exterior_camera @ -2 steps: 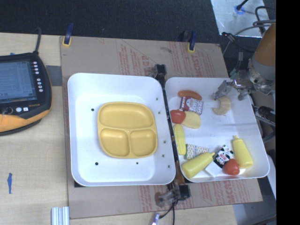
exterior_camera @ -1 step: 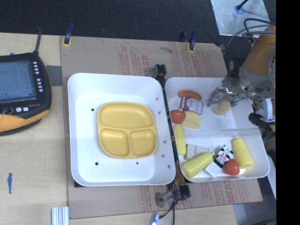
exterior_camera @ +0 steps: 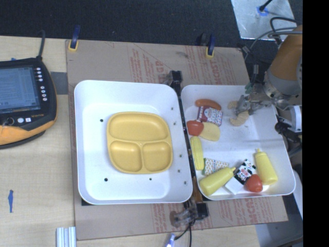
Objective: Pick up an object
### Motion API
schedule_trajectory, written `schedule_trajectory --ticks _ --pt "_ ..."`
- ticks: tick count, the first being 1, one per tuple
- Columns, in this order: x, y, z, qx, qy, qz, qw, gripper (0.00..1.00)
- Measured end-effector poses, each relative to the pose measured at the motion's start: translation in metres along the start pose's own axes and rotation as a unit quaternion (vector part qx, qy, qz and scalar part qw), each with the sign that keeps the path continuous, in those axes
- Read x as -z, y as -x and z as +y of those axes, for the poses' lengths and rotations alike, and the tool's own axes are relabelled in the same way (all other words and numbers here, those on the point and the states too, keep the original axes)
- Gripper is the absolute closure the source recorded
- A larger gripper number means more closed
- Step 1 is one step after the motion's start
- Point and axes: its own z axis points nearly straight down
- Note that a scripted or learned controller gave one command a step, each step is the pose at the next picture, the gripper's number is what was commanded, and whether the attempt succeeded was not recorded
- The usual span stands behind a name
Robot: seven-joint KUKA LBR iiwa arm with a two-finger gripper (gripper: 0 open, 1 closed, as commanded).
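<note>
Bright, even light from overhead floods the bench, and the two white bins [exterior_camera: 128, 192] glare close to washed out, with only faint shadows along their inner walls. The yellow tray [exterior_camera: 139, 141] stays soft-edged, the whole frame slightly blurry and grainy, and the dark floor [exterior_camera: 128, 6] up top swallows detail.

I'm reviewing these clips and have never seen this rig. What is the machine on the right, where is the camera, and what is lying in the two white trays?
One fixed camera looks down at a slant. The grey and orange robot arm reaches in from the right; its gripper hangs over the right bin, by a tan piece. I cannot tell whether it holds anything. That bin has toy food: two yellow bottles, a corn cob, a tomato. The left bin holds a yellow divided plate. A control pendant lies left.
</note>
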Motion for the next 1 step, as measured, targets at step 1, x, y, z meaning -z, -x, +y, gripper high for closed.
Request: schedule_trajectory --ticks 1 --pt "0.0544 -0.0546 -0.0148 -0.002 0.001 0.001 1.0 1.0"
